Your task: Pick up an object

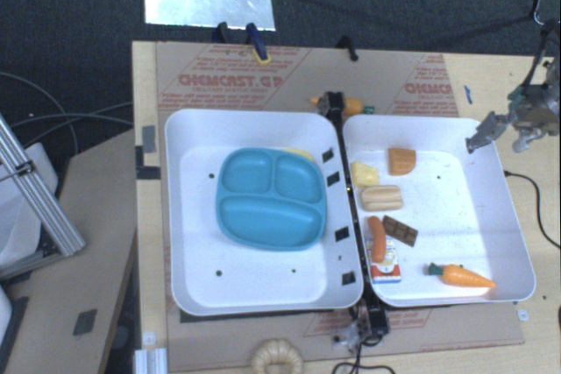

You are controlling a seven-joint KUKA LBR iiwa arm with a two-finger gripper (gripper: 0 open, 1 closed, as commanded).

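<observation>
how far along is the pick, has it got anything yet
Nothing looks done yet. The gripper sits at the right bin's upper right rim with nothing between its fingers. The toy carrot, orange wedge, bread roll, chocolate piece and sausage all lie in that bin, and the blue divided plate lies in the left bin. The whole pick remains: choose a thing, descend, close, lift.

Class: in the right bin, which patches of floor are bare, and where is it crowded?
Bare: the right bin floor right of the bread, above the carrot. Crowded: its left edge, with cheese, bun, sausage and chocolate.
</observation>
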